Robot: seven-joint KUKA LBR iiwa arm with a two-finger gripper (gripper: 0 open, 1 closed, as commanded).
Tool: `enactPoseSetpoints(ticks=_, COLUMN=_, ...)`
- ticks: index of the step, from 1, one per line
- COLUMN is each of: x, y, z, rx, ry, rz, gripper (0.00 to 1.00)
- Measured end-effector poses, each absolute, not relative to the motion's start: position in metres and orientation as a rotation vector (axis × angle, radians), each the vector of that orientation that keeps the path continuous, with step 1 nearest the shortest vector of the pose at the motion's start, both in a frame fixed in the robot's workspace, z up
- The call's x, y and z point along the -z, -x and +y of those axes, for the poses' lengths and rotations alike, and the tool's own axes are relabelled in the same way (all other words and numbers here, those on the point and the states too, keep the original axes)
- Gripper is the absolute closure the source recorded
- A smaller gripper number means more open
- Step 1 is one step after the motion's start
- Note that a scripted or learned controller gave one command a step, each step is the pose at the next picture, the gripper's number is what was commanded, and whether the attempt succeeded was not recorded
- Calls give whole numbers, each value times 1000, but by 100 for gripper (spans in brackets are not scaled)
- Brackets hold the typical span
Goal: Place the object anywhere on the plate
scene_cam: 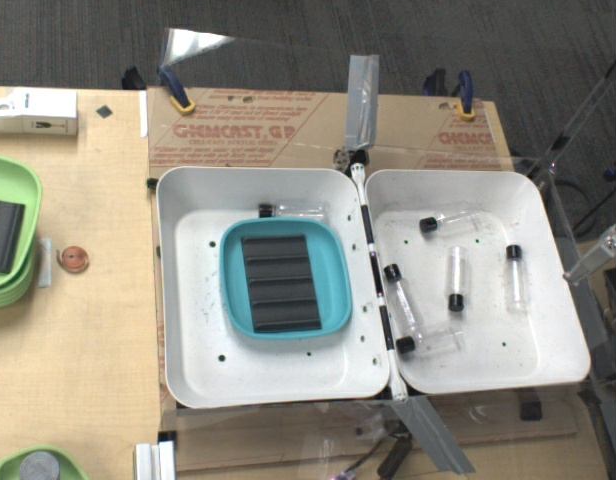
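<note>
A teal square plate (pixel 333 278) with a black ribbed insert (pixel 279 282) lies in the middle of the left white bin (pixel 188 358). One clear tube with a black cap (pixel 288 211) lies just behind the plate, against the left bin's far wall. Several more clear tubes with black caps lie scattered in the right bin (pixel 548 358): one at the back (pixel 450 223), one in the middle (pixel 455 278), one to the right (pixel 514 276), and two near the divider (pixel 401 306) (pixel 428 343).
A cardboard sheet (pixel 288 128) with clamps lies behind the bins. On the wooden bench to the left are green dishes (pixel 13 233), a small round orange piece (pixel 74 259) and a white box (pixel 33 111). A metal bracket (pixel 595 258) stands at the right bin's edge.
</note>
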State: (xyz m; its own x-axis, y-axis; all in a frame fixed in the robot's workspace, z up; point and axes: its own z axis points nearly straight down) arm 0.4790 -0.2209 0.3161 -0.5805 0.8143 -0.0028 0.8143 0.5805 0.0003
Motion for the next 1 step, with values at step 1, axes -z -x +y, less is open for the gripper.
enactPoseSetpoints(ticks=1, x=-441, y=-494, z=-222, rx=3, ry=-1631, rz=2683, gripper=0)
